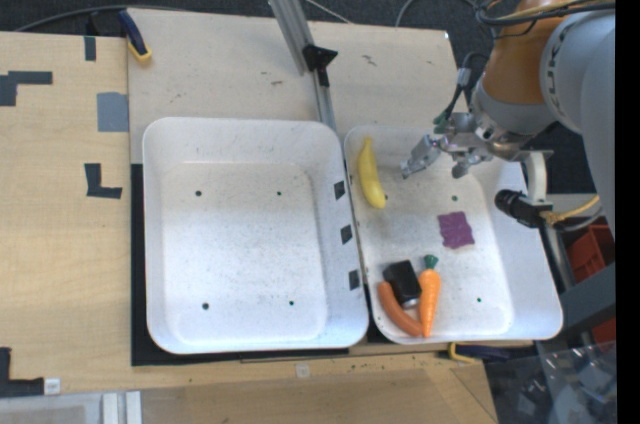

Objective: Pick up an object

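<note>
Nearest the camera, along the front wall of the right bin (530, 317), lie 2 carrots: 1 carrot (430, 302) standing roughly end-on toward the front wall with its green top pointing to the back, and a second carrot (397, 310) curving along the front-left corner. A black block (403, 282) sits touching both, just behind them. Further back, near the bin's middle, is 1 purple flat piece (456, 230), and against the left wall toward the back lies 1 banana (371, 174). That makes 5 things in the right bin; the left bin (160, 212) carries none that can be made out.

As for progress, nothing is lifted yet. The pincer (438, 155) hovers over the back of the right bin, between the banana and the right wall, with its 2 fingers spread and nothing between them. It looks to be well above the bin floor, though height is hard to judge from this slant. Left to do, by my reading: choose a thing, descend, close on it and raise it. The banana and the purple piece are the closest candidates.
</note>
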Action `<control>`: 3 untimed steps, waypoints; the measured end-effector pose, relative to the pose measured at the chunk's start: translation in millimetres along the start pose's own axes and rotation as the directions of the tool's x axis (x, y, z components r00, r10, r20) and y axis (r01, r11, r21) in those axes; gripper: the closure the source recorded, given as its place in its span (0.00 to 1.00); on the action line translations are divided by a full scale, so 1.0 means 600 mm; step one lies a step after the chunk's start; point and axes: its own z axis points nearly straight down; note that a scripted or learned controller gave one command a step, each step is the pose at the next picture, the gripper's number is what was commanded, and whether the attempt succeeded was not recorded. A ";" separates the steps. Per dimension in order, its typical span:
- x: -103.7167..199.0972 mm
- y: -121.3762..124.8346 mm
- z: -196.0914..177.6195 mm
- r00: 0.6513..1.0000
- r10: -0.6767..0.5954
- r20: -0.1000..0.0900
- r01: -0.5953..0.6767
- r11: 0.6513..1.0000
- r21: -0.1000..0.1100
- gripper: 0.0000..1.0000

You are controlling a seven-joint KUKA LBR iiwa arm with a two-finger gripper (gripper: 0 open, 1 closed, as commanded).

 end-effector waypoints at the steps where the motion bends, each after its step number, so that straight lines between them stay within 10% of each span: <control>1: 0.001 -0.004 0.073 1.000 -0.001 -0.001 0.001 1.000 0.000 0.00; 2: 0.002 -0.002 0.052 1.000 -0.002 0.000 0.002 1.000 -0.004 1.00; 3: -0.012 -0.007 -0.032 1.000 0.000 0.001 0.000 1.000 -0.011 1.00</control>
